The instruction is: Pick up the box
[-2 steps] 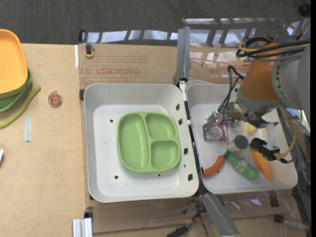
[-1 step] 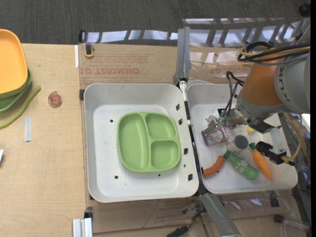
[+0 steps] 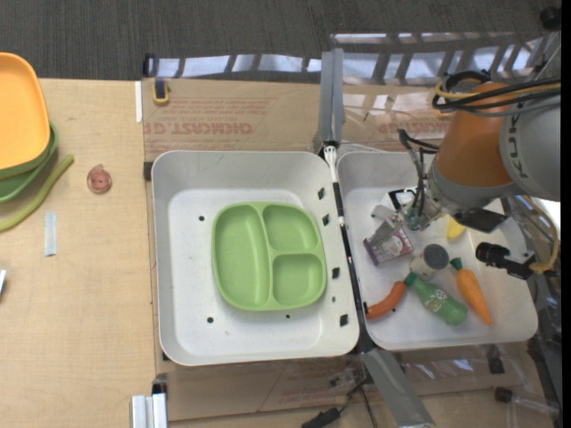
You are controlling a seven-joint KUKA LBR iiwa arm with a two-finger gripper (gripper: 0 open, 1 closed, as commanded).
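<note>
Camera view has the hand (image 3: 412,214) low over the box (image 3: 389,242), grip impossible to tell, approach underway; next comes a clean closure.

Gripper (image 3: 412,214) tips lost in clutter; orange plate (image 3: 20,114) cut by left edge.

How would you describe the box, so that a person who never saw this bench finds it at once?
Look in the right white bin, on its left half. There the small purple and silver box lies tilted, just above the red-orange chili pepper. It is the one flat-sided, printed carton among rounded toy foods.
</note>
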